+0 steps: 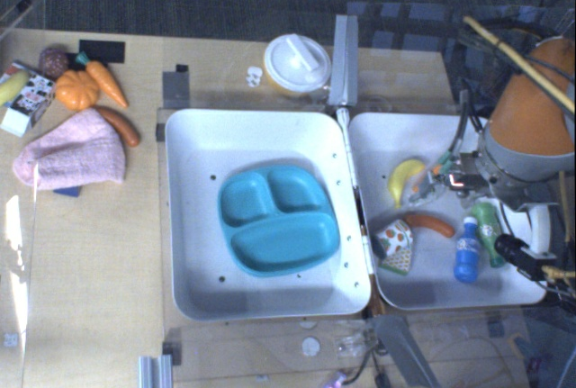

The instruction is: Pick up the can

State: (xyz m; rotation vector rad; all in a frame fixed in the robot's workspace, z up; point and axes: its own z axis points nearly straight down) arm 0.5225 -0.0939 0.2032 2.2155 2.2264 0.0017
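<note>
on the bare bench at the far left sit a small cluster of loose things: one pink cloth (70, 154), one little orange pumpkin (76, 89), one carrot (110, 82), one brown sausage (120, 125) and one dark round fruit (53, 62), with a printed card (27, 98) at the edge. further along, behind the bins, stands one white lidded bowl (297, 64). two white bins lie side by side. the left bin (193, 278) holds a single thing, one blue divided plate (280, 219) with three compartments, lying flat near the middle. the right bin (423, 287) holds several things: the can (395, 246), patterned and lying tilted near the bin's left wall at the front; one red-orange sausage (430, 224) just beside it; one yellow banana (405, 180) behind that; one blue bottle (466, 249) and one green bottle (489, 233) near each other toward the right. the gripper (447, 180) hangs over the back of the right bin, next to the banana and well apart from the can; whether its fingers are open or closed cannot be told, and nothing is seen between them.
</note>
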